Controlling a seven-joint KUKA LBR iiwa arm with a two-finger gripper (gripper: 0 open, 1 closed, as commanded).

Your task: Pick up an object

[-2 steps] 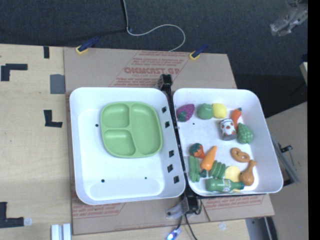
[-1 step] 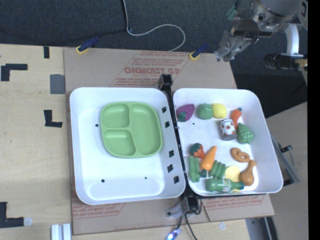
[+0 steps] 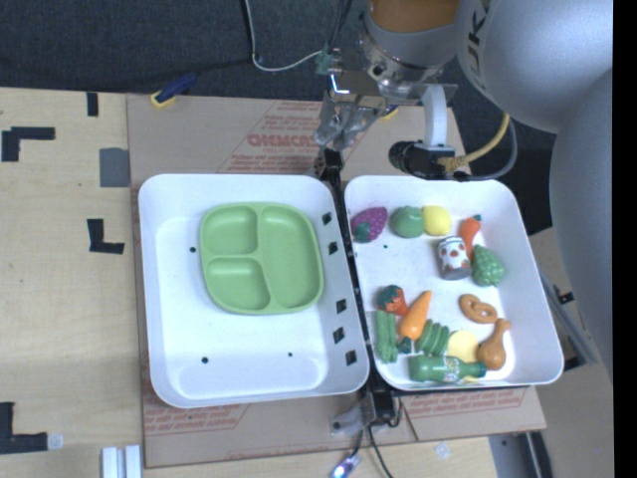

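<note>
Starting at the left of the frame: the left bin (image 3: 164, 267) carries a green divided plate (image 3: 262, 257), three compartments, lying flat near the bin's middle. Moving right, past the black clips where the two bins meet, the right bin (image 3: 523, 267) is crowded with toy food. Along its top: a purple bunch of grapes (image 3: 369, 223), a green vegetable (image 3: 406, 221), a yellow lemon (image 3: 436, 219). Below those, a small can (image 3: 453, 256), then a carrot (image 3: 415, 313) lying on a slant, tip toward lower left, and a drumstick (image 3: 493, 343) at lower right.

Now the hand (image 3: 343, 127) hangs at the top centre, above the cardboard sheet (image 3: 269, 137) on the desk, just beyond the bins' far rims. I cannot tell how far its fingers are spread, and nothing is seen between them. Every pickable thing lies below and to the right of it in the frame; the grapes look nearest, so that is my guess for the target.

Writing: red print on the cardboard reads roughly "CHEMCOR", though that is blurred. The can's label is too small to read
</note>
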